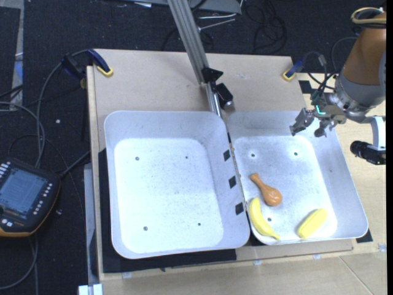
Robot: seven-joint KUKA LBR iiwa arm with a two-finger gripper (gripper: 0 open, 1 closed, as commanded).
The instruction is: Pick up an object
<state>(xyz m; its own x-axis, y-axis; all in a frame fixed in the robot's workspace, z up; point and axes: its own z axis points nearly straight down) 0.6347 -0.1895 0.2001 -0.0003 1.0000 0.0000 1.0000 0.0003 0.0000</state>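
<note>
While the arm reaches in from the right side of the surface, its gripper hangs over the far right corner of the right bin, close to that bin's far rim. Two dark fingers point down and appear parted, with only the white bin floor seen between them; nothing is held there. A small green light glows on the wrist just above them.

Three objects lie in the right bin, all toward its near edge and well apart from the gripper. An orange pear-shaped toy with a thin neck lies near the bin's left wall, its neck pointing toward the far left. Just nearer than it, a yellow banana curves along the near left corner, its far end just beside the orange toy. A short yellow block lies tilted near the near right corner, apart from the banana.

The left bin sits beside the right one, their rims meeting along the middle of the surface. A metal pole slants up from the far end of that seam. Off the left edge of the surface, a handheld controller rests on the dark floor.
</note>
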